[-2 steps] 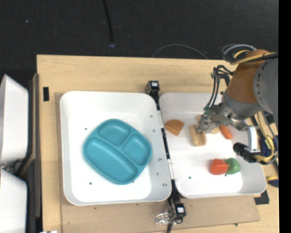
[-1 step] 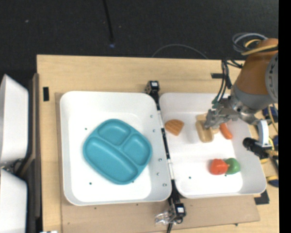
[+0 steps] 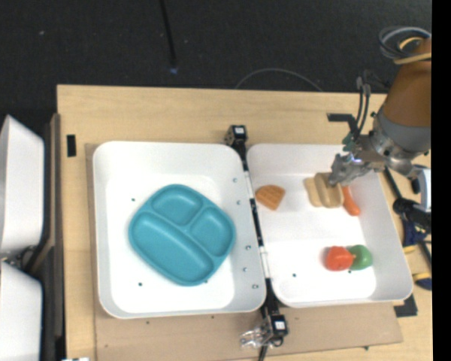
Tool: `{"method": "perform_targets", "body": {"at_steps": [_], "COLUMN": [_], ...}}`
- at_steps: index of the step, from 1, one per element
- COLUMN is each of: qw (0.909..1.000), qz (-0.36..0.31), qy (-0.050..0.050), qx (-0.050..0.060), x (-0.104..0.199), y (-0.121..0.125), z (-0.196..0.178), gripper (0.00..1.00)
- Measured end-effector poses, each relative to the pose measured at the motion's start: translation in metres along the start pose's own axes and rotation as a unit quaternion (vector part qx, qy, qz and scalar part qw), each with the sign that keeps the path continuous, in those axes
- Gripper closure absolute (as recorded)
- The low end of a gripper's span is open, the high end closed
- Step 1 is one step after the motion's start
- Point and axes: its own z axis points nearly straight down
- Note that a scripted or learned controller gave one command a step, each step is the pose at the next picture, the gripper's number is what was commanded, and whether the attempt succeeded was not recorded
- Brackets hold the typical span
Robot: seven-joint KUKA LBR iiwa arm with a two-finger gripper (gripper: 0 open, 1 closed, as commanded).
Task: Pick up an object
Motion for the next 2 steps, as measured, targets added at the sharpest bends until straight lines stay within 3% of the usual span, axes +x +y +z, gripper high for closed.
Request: {"method": "perform_targets", "body": {"at_steps": [2], "qw": [1.0000], "qz": [-0.002], "qy": [0.001], "qx": [0.004], "x": [0.091], "y": [-0.007], "z": [0.007], "gripper": [1.00]}}
